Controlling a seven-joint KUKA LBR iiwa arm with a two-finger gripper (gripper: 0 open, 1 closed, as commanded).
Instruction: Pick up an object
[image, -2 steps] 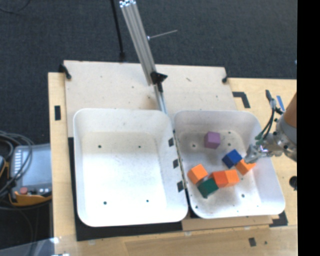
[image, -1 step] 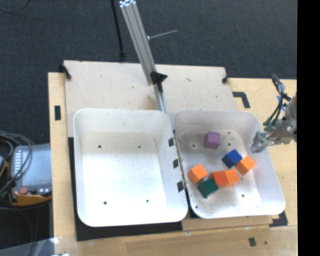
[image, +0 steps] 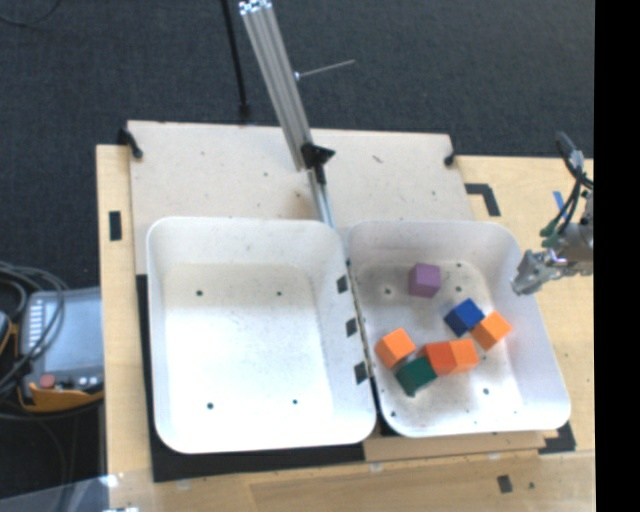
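Observation:
Several small blocks lie in the right bin (image: 530, 395): a purple cube (image: 425, 280), a blue cube (image: 463, 317), an orange cube (image: 491, 329) touching the blue one, an orange cube (image: 395, 348), a red-orange block (image: 451, 356) and a dark green cube (image: 415, 376). My gripper (image: 530, 275) hangs at the right bin's right rim, above and to the right of the blocks, apart from all of them. Nothing shows between its tips.
The left bin (image: 250, 330) sits beside the right one, with a divider between them. A slanted aluminium pole (image: 285, 90) rises from behind the bins. A grey control pendant (image: 55, 345) with cables lies at the far left.

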